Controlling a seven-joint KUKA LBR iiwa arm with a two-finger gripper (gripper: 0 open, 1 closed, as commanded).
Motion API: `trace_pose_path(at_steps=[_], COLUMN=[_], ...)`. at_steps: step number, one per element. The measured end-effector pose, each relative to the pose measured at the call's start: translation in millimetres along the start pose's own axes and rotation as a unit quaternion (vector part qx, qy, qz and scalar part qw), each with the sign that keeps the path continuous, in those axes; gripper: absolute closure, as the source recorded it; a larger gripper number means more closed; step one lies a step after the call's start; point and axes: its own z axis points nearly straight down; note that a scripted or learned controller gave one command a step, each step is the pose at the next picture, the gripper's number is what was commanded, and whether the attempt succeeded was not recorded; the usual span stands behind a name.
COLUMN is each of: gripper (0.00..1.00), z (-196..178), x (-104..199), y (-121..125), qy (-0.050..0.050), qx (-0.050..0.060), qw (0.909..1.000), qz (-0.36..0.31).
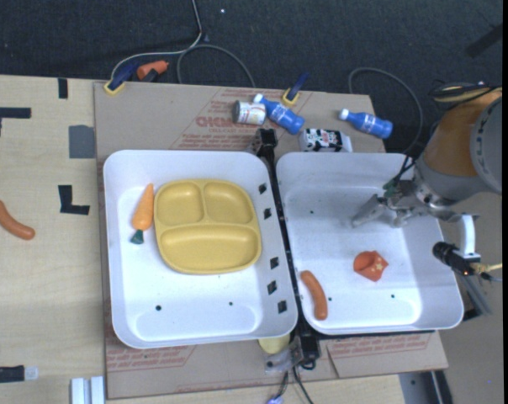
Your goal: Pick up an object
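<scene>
Gripper hangs low over the right bin, fingers spread and holding nothing. The red pepper sits just nearer; a sausage lies by the bin's near-left corner.
</scene>
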Motion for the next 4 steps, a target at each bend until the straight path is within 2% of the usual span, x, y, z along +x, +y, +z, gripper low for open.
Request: trace_pose_path(at_steps=[1,2,3,4], gripper=[0.00,0.00,1.00,1.00], z=[9.7,8.9,-1.0,-93.4], x=[62.8,69.8,68.5,180.6], y=[-71.2,-100.5,-99.9,-73.9], qy=[0.001,0.000,0.000,0.005], qx=[0.001,-0.002,-0.001,0.000], qw=[1.0000,1.0000,1.0000,1.0000], qz=[0.000,0.000,0.001,-0.007])
